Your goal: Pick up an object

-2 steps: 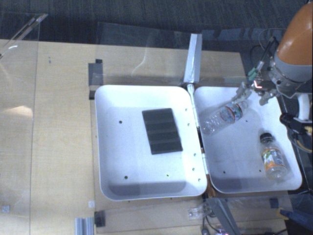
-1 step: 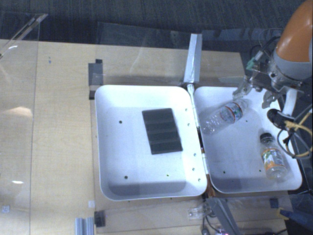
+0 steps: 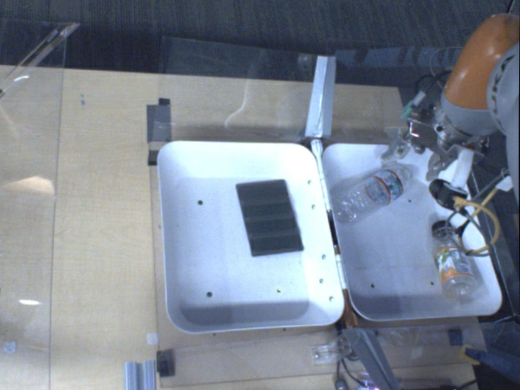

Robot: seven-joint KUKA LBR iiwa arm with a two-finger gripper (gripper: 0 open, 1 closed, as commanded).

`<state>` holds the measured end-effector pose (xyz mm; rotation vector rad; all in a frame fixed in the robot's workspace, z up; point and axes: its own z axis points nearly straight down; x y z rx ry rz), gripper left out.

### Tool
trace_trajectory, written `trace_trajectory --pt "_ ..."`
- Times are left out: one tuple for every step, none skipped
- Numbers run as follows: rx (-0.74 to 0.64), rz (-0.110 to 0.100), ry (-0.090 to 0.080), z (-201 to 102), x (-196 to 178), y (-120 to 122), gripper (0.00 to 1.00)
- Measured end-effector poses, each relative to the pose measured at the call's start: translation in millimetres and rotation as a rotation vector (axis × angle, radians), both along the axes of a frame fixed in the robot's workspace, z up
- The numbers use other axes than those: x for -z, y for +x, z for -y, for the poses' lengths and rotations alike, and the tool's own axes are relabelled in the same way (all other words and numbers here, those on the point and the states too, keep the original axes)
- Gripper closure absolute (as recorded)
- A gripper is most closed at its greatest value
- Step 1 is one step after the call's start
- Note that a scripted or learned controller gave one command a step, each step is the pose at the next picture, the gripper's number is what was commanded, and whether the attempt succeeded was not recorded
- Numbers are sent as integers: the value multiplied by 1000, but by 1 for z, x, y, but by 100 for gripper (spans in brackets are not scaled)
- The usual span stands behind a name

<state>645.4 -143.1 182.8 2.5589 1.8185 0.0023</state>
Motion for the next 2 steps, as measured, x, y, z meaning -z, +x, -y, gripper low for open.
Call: trace_trajectory --pt "-174 4 0 -4 96 25 0" --pt "-502 6 -1 -22 95 -17 0"
